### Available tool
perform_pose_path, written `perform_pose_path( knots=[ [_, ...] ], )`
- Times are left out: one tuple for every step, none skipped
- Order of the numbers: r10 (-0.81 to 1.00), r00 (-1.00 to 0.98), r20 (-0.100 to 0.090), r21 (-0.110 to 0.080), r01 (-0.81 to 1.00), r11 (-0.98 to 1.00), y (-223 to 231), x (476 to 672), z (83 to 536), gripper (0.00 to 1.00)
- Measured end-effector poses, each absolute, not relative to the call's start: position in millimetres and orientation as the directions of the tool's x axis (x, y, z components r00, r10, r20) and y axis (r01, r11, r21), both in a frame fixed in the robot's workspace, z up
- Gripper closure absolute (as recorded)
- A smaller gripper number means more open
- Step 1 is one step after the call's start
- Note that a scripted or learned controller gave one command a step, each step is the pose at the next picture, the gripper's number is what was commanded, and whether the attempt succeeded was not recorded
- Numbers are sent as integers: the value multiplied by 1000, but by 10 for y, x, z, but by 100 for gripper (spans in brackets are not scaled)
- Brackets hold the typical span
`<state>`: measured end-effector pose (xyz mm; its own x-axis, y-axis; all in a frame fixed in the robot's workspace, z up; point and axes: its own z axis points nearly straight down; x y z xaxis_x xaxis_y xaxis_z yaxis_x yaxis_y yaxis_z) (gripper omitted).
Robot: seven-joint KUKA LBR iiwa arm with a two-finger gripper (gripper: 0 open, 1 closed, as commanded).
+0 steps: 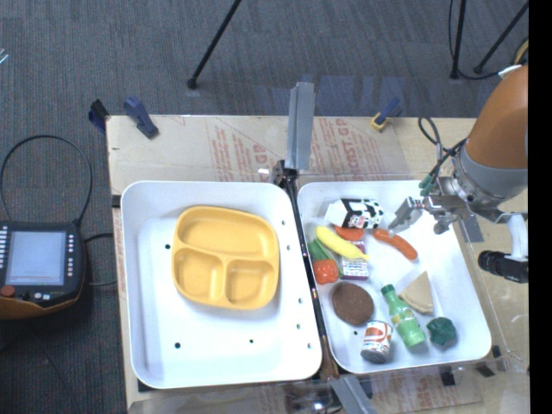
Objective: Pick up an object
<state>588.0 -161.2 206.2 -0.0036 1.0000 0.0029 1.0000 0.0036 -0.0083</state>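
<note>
The pincer (412, 215) hovers right of centre with jaws wide and nothing between them, just above the sausage (395, 244) in the right bin (477, 304). Best to lower straight, straddling its narrow width, then close.

grey arm (504, 141) reaching from right, jaws (420, 211) spread

Arm (504, 136) cut off at right edge; claw (405, 214) blurred.

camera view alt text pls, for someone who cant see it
A grey and orange robot arm's gripper hovers over the right bin of toy food, above an orange sausage. The left bin holds a yellow divided tray.
</note>
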Motion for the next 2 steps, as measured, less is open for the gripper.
perform_pose_path(
  knots=[
    [998,-65,2,-4,998,65,-1982,6191,856,0],
    [998,-65,5,-9,998,65,-1977,6180,929,100]
  ],
)
